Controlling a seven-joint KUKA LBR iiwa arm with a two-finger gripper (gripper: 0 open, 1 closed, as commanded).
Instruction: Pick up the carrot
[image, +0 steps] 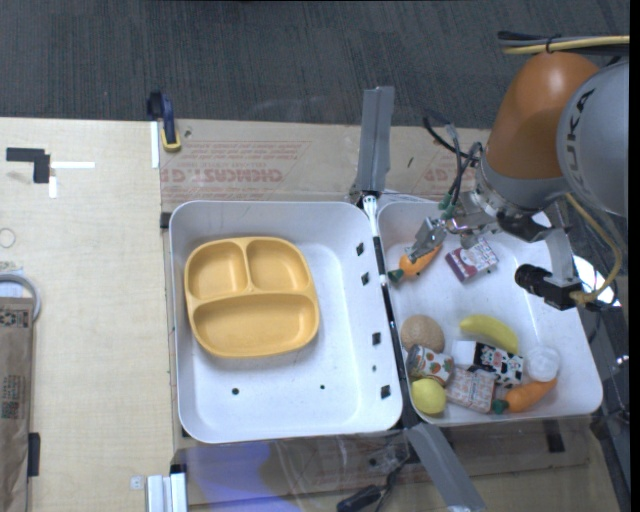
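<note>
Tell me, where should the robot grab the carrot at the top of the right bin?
Grab the carrot around its orange middle, squeezing across its thin width and coming straight down from above. It lies flat and slanted, with one end close to the bin wall, so coming in sideways looks cramped. The gripper hangs over its upper end.

Not much you can actually read here. The arm (590, 110) has "KUKA" in dark letters on its grey casing, cut off at the edge. The cardboard sheet (250, 160) behind the bins has red print, upside down from here, looks like "CHEMCAST". The little packets (470, 262) in the right bin are too small to read.
</note>
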